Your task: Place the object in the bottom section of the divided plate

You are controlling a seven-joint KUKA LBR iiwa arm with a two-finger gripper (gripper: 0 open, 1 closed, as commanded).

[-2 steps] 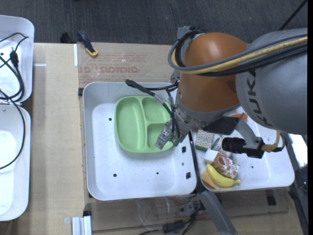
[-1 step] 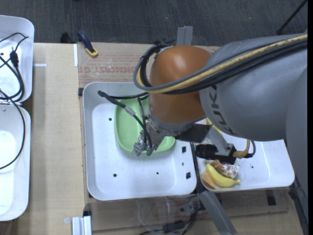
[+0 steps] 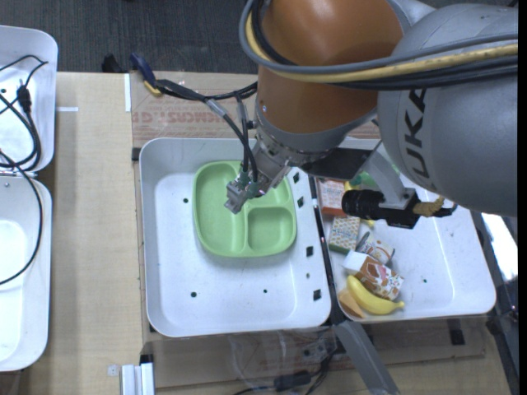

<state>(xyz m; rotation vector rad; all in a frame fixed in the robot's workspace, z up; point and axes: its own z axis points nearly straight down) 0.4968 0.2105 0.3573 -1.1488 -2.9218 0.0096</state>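
Observation:
A light green divided plate [image 3: 206, 220] lies in the left white bin [image 3: 156, 253], toward its back right. Raised ridges split it into one large section and two smaller ones. My gripper [image 3: 240, 193] hangs low over the plate's middle, about where the ridges meet, under the grey and orange arm. I see nothing I can make out held at its tip. The plate's sections that show look bare. The part of the plate under the wrist is hidden.
The right bin [image 3: 461, 295] holds a banana [image 3: 375, 301], a patterned snack pack [image 3: 381, 276], a speckled packet [image 3: 345, 233] and an orange box [image 3: 331, 194], crowded along its left wall. Cables run along the bench behind the left bin.

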